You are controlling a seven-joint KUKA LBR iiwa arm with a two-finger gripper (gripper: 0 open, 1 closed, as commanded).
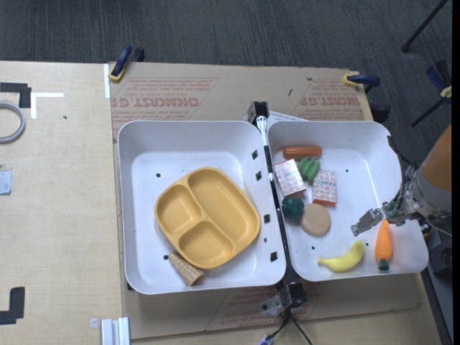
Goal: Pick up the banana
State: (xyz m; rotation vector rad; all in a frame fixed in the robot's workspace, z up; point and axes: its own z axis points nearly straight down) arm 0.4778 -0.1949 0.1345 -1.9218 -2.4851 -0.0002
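The banana (343, 258) is seen lying near the front edge of the right bin (359, 139), just beside the carrot (384, 243). The gripper (368, 220) hangs above it, seemingly parted and empty, though blurred. The carrot could be clipped or grabbed instead if the descent is misaligned.
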